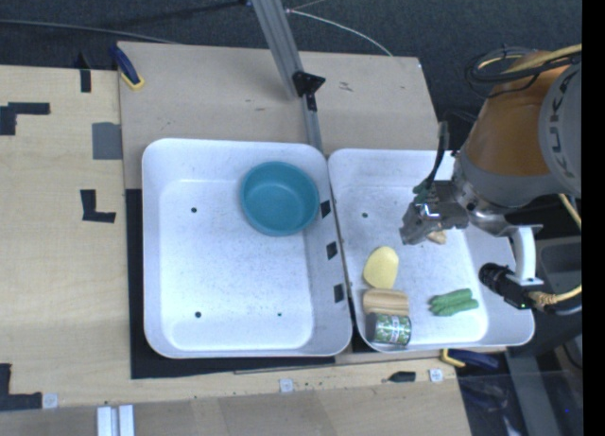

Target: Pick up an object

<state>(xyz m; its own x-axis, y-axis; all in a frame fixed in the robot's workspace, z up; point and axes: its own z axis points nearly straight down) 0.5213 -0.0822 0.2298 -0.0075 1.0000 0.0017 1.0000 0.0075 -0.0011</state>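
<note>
The gripper (423,223) hangs low over the right bin (378,179), above and slightly right of the yellow lemon-shaped object (382,267). Whether it is clenched or released cannot be told at this slant; a pale scrap shows at its tip, too small to identify.

The likeliest trouble lies in the crowding. The yellow object touches the tan block (386,301) below it, and that block sits against the green-labelled can (388,330) near the bin's front rim. A descent aimed at the yellow object could land on its rounded, smooth top and squirt it sideways, or nudge the block and can instead. The can, lying on its side, would probably roll if bumped. The green pod-like piece (454,303), right of the block and apart from it, is thin and low, so a grasp may close above it.

The bins are glossy, speckled white plastic with rounded corners. Left of the yellow object, the left bin (189,311) holds a smooth blue bowl (279,198).
</note>
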